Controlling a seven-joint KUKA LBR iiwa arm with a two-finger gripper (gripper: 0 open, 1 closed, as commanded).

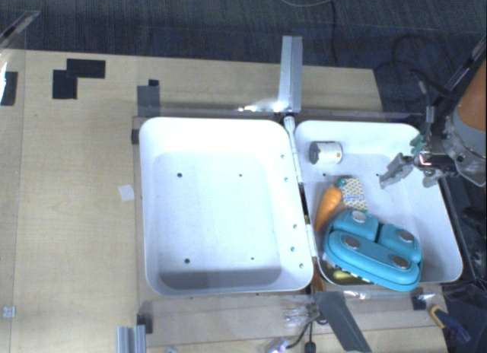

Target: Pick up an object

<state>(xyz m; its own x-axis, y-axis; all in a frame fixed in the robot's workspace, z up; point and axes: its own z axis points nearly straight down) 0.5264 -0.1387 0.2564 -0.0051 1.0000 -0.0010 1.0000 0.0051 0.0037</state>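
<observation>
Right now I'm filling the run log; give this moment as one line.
tool: open, above right bin, holding nothing | blue toy, carrot, small can: lying in bin

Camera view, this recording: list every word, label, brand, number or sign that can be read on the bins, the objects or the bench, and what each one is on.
No text can be read.
Small white cylinder: orange band near one end, no lettering legible.
Patterned packet beside the carrot: dotted print, too small to read.
Blue plastic toy: no visible label.
Black shapes on the bench: plain blocks, not letters.
Gripper: no marking legible.
</observation>
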